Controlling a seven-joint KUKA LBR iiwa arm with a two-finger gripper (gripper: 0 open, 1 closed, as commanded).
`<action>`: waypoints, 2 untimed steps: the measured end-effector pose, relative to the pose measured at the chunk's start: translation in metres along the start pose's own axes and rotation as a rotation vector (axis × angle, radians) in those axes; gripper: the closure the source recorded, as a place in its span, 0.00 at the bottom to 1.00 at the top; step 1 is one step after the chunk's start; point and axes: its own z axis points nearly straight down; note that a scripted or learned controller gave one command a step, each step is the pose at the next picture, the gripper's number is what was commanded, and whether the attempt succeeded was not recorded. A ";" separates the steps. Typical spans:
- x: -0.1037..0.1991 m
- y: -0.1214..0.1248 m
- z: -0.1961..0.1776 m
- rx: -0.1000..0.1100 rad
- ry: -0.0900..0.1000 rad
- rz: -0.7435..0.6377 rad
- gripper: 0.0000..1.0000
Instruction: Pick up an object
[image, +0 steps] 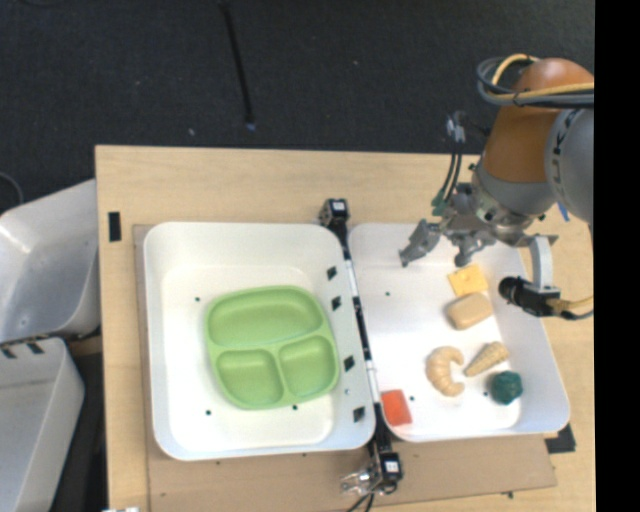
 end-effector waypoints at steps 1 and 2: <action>0.000 0.003 -0.008 -0.014 -0.001 -0.002 0.00; -0.003 0.005 0.055 -0.009 -0.003 -0.001 0.00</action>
